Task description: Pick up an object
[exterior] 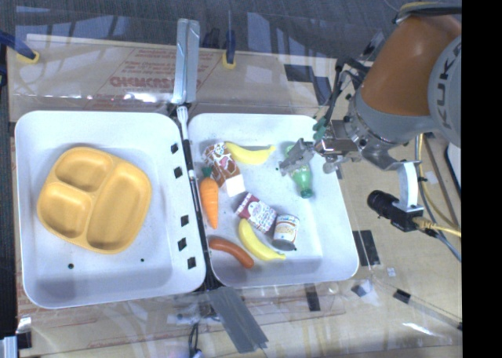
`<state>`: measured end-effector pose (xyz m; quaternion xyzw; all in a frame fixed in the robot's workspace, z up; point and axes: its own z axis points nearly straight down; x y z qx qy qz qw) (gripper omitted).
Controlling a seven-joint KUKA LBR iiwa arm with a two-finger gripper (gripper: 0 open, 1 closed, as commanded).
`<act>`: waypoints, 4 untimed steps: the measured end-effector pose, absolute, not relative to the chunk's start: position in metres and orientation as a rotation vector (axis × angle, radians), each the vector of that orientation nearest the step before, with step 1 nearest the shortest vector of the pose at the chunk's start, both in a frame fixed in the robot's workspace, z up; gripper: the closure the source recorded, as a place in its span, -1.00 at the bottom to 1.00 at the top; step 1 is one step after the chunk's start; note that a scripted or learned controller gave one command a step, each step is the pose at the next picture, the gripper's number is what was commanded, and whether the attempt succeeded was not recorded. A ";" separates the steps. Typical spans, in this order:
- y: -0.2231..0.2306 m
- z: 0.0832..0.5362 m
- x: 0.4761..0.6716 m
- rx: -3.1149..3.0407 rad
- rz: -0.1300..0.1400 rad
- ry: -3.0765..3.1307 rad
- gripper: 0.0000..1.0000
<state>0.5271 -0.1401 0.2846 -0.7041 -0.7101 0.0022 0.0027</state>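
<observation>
Metal claw (pixel 296 158) above glossy green bottle (pixel 303 182), right bin (pixel 333 262).

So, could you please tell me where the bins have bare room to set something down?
The left bin has bare floor along its near edge and corners, around the yellow plate. In the right bin, a bare strip runs along the right wall below the green bottle. Its left half is crowded: bananas, carrot, sausage, cartons.

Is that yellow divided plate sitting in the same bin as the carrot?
No, the yellow plate lies in the left bin, the carrot in the right bin.
</observation>
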 end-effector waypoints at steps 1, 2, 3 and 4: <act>-0.100 0.145 0.489 -2.184 0.007 -2.250 -1.00; -0.086 0.189 0.477 -2.274 0.005 -2.162 -1.00; -0.086 0.189 0.477 -2.275 0.005 -2.162 -1.00; -0.101 0.094 0.494 -2.401 -0.004 -2.028 -1.00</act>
